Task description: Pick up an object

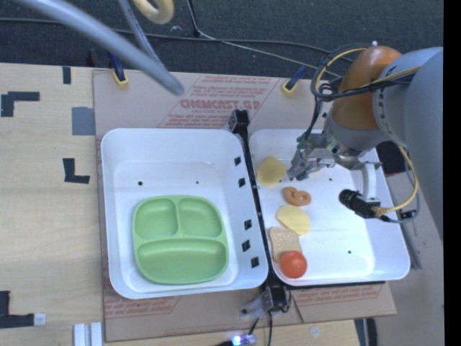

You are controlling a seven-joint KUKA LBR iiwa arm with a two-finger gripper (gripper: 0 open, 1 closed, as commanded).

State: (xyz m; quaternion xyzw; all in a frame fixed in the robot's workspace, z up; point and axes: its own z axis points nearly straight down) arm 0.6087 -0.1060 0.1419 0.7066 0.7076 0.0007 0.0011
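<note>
Pretzel [297, 196] sits mid-left in right bin [360, 254], just below gripper [299, 169]. Round yellow chip [271, 171] left of the gripper, yellow wedge [294, 220], toast slice [282, 238] and tomato [292, 264] below. Gripper's grip state: can't tell. Green divided plate [180, 238] in left bin [119, 157].

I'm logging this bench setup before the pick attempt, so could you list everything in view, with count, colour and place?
Bins: 2, white, side by side on the bench.
Divided plate: 1, green, left bin.
Round chip: 1, pale yellow, right bin, far left.
Pretzel: 1, orange-brown, right bin.
Oval piece: 1, yellow, below the pretzel.
Toast slice: 1, tan, near left.
Tomato: 1, red, beside the toast slice.
Gripper: 1, grey, above the right bin, near the round chip.
</note>
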